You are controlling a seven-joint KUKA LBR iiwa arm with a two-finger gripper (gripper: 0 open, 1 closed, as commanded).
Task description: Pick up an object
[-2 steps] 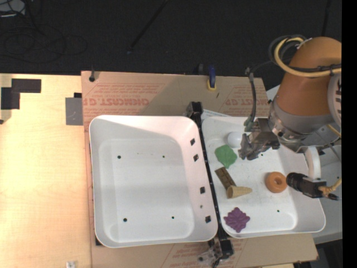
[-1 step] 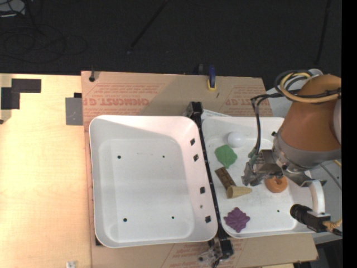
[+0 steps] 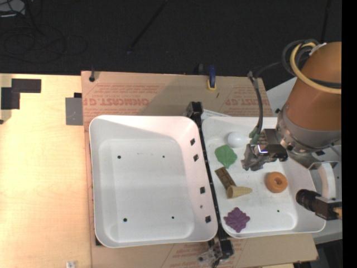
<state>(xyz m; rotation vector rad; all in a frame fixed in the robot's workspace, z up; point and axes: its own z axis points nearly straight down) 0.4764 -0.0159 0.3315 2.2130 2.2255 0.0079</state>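
Gripper (image 3: 252, 162) hangs low in the right bin (image 3: 301, 219), fingers' state unclear, between the green piece (image 3: 226, 154) and the orange ring (image 3: 276, 182).

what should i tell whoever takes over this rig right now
Gripper: low in the right bin, beside the green object; no object seen between the fingers.
Things, all in the right bin: white ball, brown block, tan cone, orange ring, purple piece.
Done: nothing lifted.
Left: grasp one object and raise it.
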